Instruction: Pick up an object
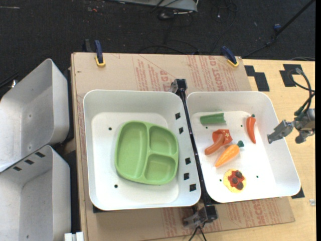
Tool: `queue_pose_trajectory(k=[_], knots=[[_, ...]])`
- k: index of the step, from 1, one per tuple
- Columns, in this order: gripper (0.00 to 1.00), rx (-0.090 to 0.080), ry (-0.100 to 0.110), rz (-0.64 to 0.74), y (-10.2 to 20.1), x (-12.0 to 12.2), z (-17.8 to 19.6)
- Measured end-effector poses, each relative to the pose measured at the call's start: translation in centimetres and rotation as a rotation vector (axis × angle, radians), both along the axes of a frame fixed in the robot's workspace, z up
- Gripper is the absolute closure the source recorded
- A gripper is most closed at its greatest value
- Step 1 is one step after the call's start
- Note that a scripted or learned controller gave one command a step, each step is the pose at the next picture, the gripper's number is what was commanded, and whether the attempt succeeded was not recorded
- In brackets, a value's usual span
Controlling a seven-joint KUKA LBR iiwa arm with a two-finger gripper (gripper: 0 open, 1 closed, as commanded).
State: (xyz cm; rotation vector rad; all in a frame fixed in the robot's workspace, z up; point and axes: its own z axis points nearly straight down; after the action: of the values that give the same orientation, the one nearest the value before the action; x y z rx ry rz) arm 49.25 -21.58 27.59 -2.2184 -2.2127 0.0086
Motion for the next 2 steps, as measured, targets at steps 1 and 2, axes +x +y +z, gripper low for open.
queue_pose_trajectory(k=[1,2], knots=[[0.0,-0.003,-0.01,0.003,0.1,0.2,0.5],[0.0,-0.001,-0.006,0.002,0.8,0.0,-4.1]])
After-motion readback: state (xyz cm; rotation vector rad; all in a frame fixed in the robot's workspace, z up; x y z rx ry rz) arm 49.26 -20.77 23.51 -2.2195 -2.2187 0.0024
